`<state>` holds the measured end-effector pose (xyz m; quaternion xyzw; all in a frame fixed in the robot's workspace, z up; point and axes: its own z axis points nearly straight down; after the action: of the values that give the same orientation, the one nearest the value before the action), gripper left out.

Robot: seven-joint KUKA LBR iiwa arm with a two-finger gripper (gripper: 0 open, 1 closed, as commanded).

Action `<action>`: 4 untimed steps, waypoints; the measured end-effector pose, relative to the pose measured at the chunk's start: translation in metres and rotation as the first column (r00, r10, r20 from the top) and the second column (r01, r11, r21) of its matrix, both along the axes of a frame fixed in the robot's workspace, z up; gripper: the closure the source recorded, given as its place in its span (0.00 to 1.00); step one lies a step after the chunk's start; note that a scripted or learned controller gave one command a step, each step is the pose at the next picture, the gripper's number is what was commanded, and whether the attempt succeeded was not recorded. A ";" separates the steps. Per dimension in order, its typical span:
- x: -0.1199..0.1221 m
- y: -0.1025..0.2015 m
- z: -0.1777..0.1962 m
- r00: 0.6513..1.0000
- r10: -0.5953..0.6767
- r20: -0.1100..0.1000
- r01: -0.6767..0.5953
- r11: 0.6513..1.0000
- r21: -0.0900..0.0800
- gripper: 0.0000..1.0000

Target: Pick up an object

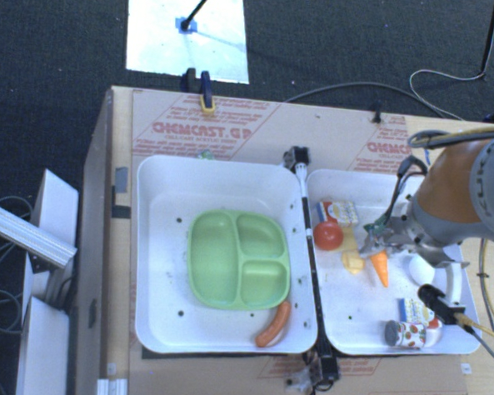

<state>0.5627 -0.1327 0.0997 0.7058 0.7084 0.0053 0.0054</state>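
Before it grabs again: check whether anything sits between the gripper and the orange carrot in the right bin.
Nothing visible does. The gripper hangs right above the carrot, at its upper end. The yellow piece and tomato lie off to the carrot's left.

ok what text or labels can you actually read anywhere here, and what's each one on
"CHEMCAST GP", red print on the protective sheet covering the bench, behind the left bin.
The same red print repeats behind the right bin, cut off by the arm, about "CHEMC".
Small carton in the right bin: printing too blurred to read.
Small can near the front of the right bin: label too small to read.
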 end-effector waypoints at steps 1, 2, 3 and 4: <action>0.002 0.017 0.096 1.000 0.001 -0.011 -0.001 1.000 -0.001 1.00; -0.073 0.000 0.114 1.000 -0.003 -0.013 0.003 1.000 -0.001 1.00; -0.076 0.056 0.115 1.000 0.000 -0.014 0.000 1.000 0.001 1.00; -0.076 0.037 0.122 1.000 -0.002 -0.014 0.002 1.000 0.000 1.00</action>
<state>0.4868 -0.0955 0.2219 0.7066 0.7076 0.0003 0.0006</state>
